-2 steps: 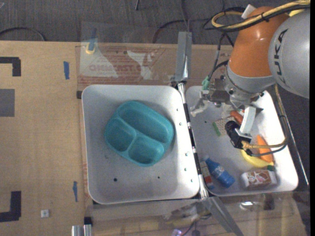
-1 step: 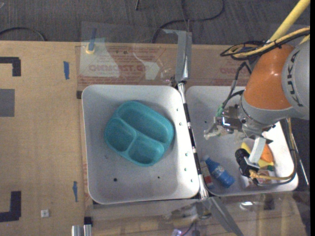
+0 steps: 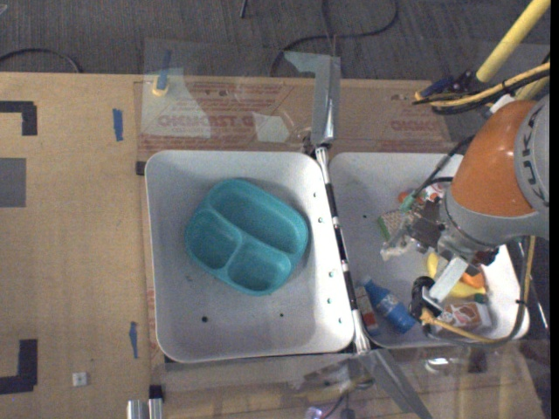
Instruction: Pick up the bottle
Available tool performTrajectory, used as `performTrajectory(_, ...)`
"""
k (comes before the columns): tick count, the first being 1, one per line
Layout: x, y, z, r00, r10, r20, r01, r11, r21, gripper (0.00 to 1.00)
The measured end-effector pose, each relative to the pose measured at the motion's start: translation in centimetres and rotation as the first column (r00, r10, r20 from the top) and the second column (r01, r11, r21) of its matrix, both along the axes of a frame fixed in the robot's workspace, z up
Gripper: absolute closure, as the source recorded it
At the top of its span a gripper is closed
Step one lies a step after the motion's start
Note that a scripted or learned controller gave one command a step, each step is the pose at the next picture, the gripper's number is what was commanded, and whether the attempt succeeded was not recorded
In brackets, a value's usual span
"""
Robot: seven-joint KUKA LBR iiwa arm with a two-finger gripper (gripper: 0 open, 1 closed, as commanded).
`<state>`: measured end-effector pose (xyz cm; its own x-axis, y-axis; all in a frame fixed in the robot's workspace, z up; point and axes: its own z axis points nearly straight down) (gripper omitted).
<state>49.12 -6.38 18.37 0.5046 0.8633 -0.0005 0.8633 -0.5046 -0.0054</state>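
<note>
A blue bottle lies on its side in the right bin, near that bin's front left corner and close to the wall between the bins. My gripper hangs over the middle of the right bin, up and to the right of the bottle and apart from it. The wrist hides much of the gripper from above. Nothing blue shows at its tip.
A teal divided plate lies in the left bin. Around the gripper in the right bin are a green and white item, a yellow piece, an orange piece and a red printed box.
</note>
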Motion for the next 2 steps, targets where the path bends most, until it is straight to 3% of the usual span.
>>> performTrajectory(1,7.5,7.6,0.0,0.925,-0.38,0.002,0.38,0.925,-0.003,0.0)
performTrajectory(2,5.9,12.9,-5.0,0.907,-0.419,0.044,0.42,0.908,-0.007,0.0)
